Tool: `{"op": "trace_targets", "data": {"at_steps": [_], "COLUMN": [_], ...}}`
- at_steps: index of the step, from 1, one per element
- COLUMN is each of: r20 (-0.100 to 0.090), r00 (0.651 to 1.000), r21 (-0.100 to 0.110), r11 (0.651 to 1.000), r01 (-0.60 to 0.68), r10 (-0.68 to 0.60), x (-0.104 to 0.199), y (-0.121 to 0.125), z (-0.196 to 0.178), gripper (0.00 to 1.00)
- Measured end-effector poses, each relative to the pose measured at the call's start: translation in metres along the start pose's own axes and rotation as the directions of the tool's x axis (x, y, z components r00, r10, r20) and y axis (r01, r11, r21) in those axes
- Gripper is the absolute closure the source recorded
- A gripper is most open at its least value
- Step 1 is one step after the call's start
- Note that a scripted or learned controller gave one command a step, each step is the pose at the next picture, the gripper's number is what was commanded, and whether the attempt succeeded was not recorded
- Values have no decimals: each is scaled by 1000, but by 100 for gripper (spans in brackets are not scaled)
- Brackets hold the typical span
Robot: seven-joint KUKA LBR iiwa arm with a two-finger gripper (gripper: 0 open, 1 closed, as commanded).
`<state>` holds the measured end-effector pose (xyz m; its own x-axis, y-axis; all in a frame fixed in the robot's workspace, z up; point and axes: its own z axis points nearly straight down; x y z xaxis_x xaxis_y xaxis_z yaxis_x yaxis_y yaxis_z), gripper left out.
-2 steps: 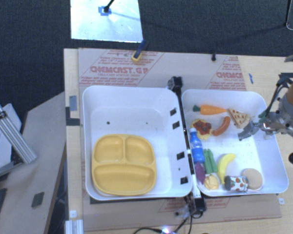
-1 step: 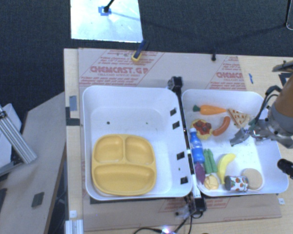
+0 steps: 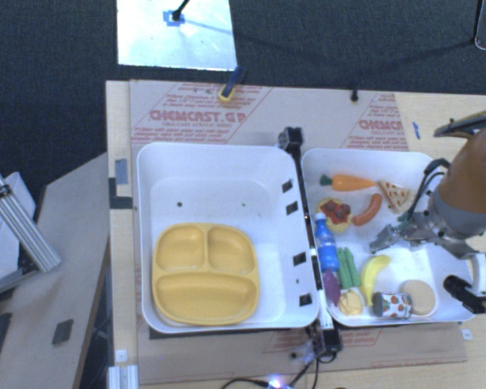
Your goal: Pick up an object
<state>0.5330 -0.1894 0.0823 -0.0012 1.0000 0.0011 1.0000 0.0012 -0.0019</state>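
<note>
Gripper hovers mid-bin, just above the banana (touching nothing)

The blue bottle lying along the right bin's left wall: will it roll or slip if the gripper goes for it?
The blue bottle lies on its side and looks rounded, so a push may roll it. Its smooth-looking surface could slip. The bin wall and purple toy crowd it, probably limiting room.
</note>
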Motion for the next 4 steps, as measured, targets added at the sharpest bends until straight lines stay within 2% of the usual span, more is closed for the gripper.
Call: {"op": "trace_targets", "data": {"at_steps": [1,3,4], "r20": [2,4,2], "r00": [1000,1000,1000], "r21": [-6,-10,-5], "r11": [1000,1000,1000], "r01": [1,4,4], "r10": [-1,-4,-4], "x": [-1,8,8], "y": [2,-1,0], "z": [-13,-139,-142], "gripper": [100,100,100]}}
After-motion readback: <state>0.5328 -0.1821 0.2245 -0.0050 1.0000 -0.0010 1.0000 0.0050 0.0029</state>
